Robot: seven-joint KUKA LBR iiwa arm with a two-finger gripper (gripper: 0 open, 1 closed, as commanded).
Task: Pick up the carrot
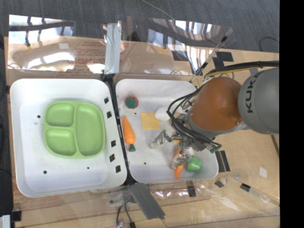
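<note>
Carrot (128, 131) lies in the right bin (199, 87), close to its left wall, green stalk end toward the camera. Gripper (176, 148) hangs low toward the bin's near edge, beside a green-topped orange toy (186, 164); whether it is spread or closed I cannot tell. The grasp will probably go best with the arm moved left, centred over the carrot's middle, closing across its narrow width.

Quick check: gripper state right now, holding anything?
Gripper: cannot be told; it sits low in the right bin, apart from the carrot by that bin's left wall.
</note>
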